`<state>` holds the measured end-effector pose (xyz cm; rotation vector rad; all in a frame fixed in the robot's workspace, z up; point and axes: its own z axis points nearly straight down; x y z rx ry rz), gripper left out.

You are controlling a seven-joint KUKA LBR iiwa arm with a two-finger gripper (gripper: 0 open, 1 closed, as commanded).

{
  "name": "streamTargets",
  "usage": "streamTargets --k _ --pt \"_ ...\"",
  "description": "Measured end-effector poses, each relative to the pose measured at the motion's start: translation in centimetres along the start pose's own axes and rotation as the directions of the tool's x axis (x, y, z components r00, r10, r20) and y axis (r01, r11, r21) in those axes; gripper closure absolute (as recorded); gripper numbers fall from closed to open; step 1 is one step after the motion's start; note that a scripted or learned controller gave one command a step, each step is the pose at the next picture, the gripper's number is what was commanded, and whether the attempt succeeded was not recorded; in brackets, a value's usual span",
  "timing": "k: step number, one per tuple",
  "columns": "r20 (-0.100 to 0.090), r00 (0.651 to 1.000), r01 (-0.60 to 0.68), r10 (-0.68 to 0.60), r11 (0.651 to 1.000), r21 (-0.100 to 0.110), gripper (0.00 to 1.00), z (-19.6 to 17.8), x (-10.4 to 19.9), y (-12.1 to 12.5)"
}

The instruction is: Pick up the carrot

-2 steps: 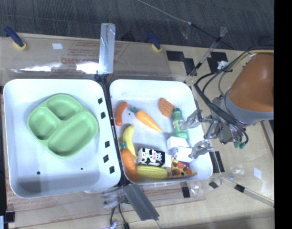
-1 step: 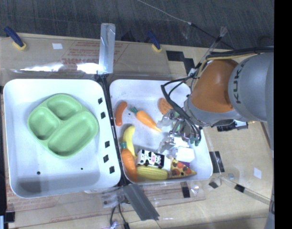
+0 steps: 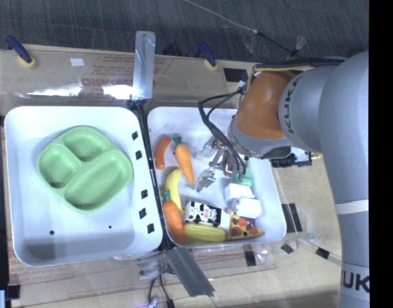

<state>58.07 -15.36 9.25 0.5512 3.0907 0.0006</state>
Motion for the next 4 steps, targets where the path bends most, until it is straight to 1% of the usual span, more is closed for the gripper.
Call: streamTargets --k 1,2,3,4 --pt "-0.004 0.997 -0.073 0.073 0.997 0.000 0.00 0.1 8.8 3.5" --pt "-0.003 0.998 -0.065 0.065 0.998 0.001 1.00 -0.9 8.7 3.6" --pt "-0.003 0.998 -0.056 0.056 0.998 0.001 1.00 -1.9 8.6 3.7" --pt "-0.001 0.999 0.037 -0.037 0.999 0.001 1.00 0.0 5.9 3.7"
